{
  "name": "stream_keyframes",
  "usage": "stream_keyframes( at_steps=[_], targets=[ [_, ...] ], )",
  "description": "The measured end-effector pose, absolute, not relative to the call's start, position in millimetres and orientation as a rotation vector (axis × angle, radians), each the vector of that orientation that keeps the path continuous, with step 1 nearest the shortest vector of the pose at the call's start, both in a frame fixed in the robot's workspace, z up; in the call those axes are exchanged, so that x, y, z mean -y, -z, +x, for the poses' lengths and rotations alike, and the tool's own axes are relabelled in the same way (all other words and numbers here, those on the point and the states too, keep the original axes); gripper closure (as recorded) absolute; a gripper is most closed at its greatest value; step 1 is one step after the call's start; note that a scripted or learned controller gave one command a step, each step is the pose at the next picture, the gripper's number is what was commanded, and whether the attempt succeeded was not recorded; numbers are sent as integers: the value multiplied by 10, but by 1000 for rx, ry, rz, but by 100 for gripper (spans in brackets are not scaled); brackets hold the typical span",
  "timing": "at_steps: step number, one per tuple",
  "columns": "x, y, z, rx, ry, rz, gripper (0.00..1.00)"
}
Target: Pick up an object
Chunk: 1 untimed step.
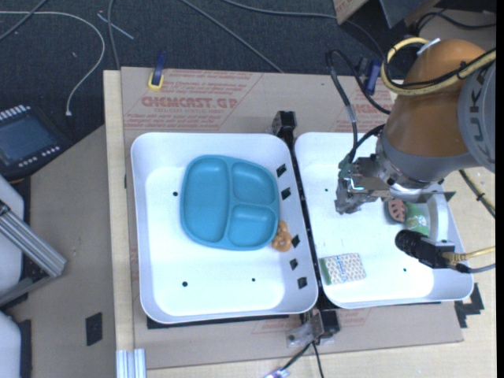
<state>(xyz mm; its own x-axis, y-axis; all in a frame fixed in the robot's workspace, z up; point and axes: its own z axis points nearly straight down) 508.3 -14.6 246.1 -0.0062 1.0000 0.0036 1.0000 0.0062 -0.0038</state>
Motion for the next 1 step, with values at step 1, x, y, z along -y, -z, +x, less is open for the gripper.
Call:
stream_keyframes(
  at_steps=[1],
  targets=[
    [-334,-2493,5093,2227,3,-2214,100]
  ],
)
